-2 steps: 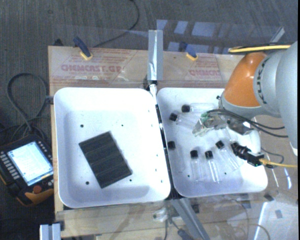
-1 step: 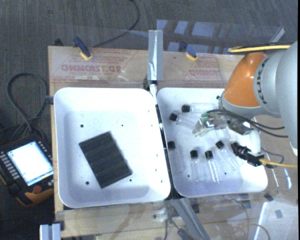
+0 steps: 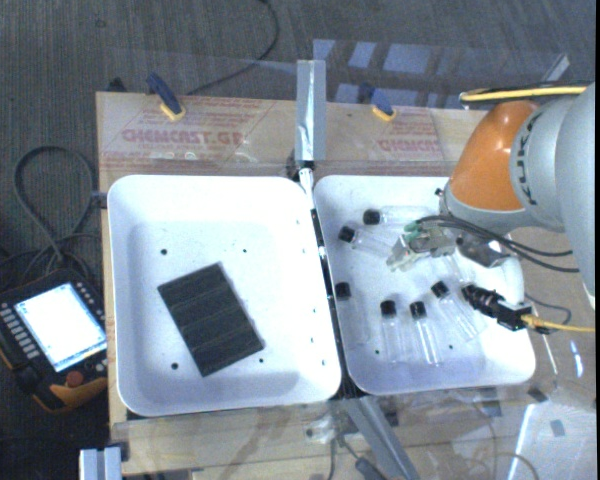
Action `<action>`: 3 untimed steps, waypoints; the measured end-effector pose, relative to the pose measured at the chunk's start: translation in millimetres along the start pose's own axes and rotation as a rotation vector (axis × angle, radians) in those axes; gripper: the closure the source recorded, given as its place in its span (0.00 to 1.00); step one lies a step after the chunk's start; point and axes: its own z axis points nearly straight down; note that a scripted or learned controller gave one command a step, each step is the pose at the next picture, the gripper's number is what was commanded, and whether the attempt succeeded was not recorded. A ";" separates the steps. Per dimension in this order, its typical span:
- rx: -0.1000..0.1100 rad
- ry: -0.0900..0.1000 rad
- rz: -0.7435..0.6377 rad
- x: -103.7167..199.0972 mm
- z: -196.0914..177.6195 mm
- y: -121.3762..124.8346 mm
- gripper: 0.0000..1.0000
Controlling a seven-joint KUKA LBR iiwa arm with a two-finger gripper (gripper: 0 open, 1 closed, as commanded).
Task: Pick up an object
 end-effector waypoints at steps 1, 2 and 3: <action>0.000 0.000 0.000 0.0 0.1 0.0 0.00; 0.001 0.001 0.000 0.6 -8.3 0.0 1.00; 0.001 0.001 0.000 0.7 -8.2 -0.1 0.00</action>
